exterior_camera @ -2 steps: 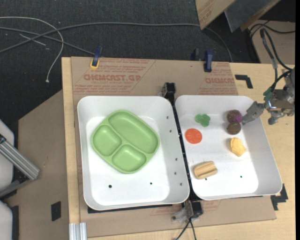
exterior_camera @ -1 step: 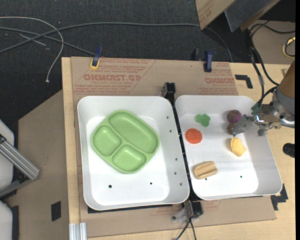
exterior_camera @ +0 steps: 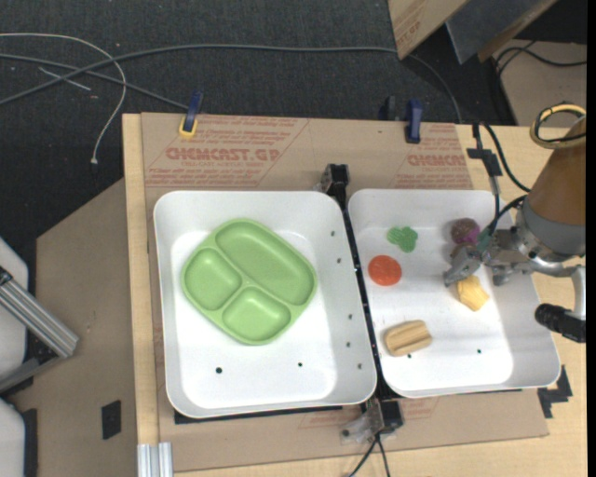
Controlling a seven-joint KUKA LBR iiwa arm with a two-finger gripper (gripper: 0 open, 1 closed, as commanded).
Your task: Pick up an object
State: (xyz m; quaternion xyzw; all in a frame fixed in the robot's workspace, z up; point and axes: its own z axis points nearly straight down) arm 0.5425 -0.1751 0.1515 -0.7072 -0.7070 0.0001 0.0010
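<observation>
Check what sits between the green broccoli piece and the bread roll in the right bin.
In the camera view, the red tomato lies between the green broccoli piece and the bread roll.

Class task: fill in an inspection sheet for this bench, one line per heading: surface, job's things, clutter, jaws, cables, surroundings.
Surface: cardboard sheet clamped under two white bins, left bin and right bin.
Job's things: in the right bin, purple piece, green piece, red-orange piece, yellow piece, tan bread-like piece.
Clutter: green divided plate in the left bin.
Jaws: gripper low between purple and yellow pieces; state unclear.
Cables: white cables on the floor, top left.
Surroundings: dark carpet; cardboard box.
</observation>
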